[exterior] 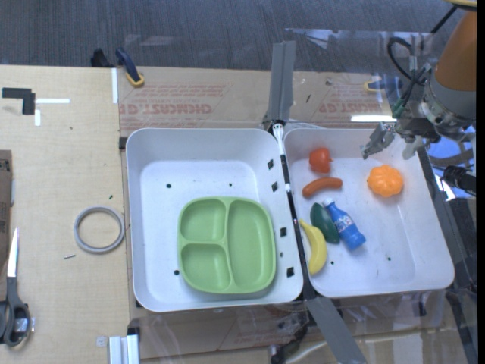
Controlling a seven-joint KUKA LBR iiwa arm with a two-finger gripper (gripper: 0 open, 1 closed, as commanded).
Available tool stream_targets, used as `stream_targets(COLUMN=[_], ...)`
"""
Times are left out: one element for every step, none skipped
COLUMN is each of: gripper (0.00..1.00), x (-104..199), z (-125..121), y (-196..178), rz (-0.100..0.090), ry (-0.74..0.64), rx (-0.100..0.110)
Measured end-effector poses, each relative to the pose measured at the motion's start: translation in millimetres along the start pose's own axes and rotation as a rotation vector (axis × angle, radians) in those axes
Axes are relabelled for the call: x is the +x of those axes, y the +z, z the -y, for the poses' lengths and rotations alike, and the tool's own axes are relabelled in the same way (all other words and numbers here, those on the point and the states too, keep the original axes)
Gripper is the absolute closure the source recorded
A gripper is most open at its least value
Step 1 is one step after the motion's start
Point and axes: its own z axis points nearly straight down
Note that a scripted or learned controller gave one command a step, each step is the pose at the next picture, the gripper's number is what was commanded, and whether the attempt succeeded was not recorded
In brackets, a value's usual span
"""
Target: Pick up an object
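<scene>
The right bin holds a red tomato, a sausage, an orange, a blue bottle, a dark green item and a banana. My gripper hovers above the bin's far right corner, just beyond the orange. Its fingers are spread apart with nothing between them.
A green divided plate lies in the left bin. On the bench at the left lie a grey ring, scissors and a blue-and-yellow clamp. An upright metal post stands behind the bins' divide.
</scene>
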Motion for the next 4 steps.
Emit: stream_targets(gripper=[0.00,0.00,0.00,1.00], x=[-31.9,11.2,40.2,39.0], z=[29.5,-47.3,27.3,27.5], y=[150.5,151.8,154.0,145.1], rz=[-0.001,0.001,0.000,0.000], ry=[0.003,0.001,0.005,0.009], rx=[-0.002,-0.007,-0.005,-0.004])
